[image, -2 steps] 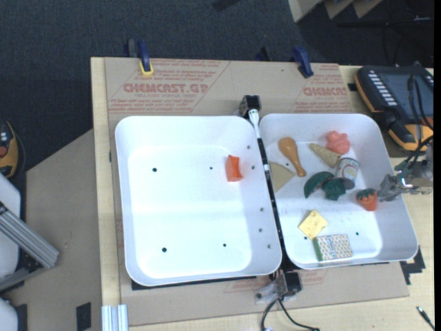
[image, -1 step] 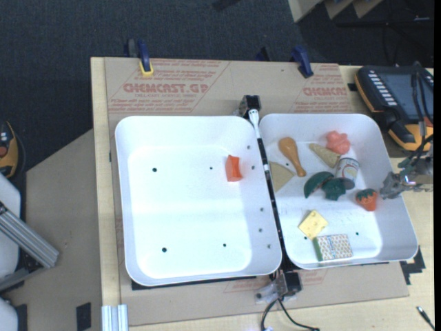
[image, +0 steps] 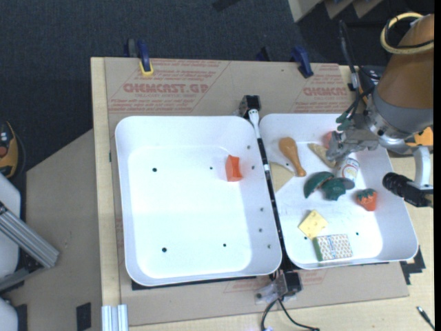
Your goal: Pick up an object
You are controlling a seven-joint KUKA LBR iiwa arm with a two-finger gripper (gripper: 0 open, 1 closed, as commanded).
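A: Left bin (image: 138, 205)?
B: One orange block (image: 233, 168), upper right part of the bin.
A: Right bin (image: 396, 240)?
B: Tan drumstick-shaped toy (image: 292, 155) at upper left; dark green toy (image: 326, 184) centre; small white bottle (image: 349, 167) just above it; red-orange strawberry-like piece (image: 367, 199) right; yellow wedge (image: 313, 223) and patterned card (image: 333, 246) lower centre.
A: Gripper (image: 342, 142)?
B: Upper right of frame, low over the bottle; whether its jaws are parted or closed, cannot tell.
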